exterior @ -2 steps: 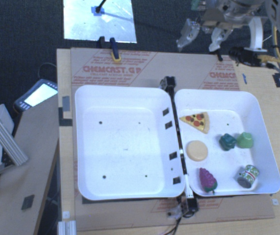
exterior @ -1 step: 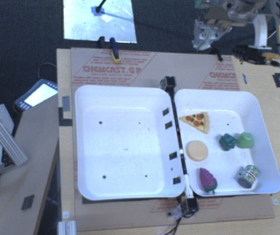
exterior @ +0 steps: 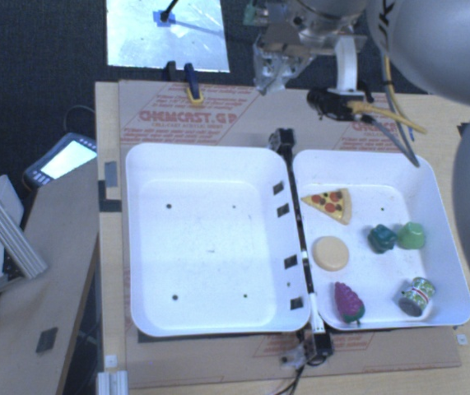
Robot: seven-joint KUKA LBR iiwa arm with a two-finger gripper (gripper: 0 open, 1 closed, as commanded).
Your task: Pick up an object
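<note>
We note the jaws [exterior: 269,79], spread unreadable, hanging beyond the bins; the pizza slice [exterior: 330,203] lies nearest, below and rightward.

A brown cardboard sheet [exterior: 177,115] with red lettering lies under the two white bins. A yellow and blue clamp [exterior: 192,85] sits at its far edge. Beyond it, a shiny metal plate [exterior: 166,23] rests on the dark floor. A lit tablet [exterior: 63,160] lies to the left.
</note>
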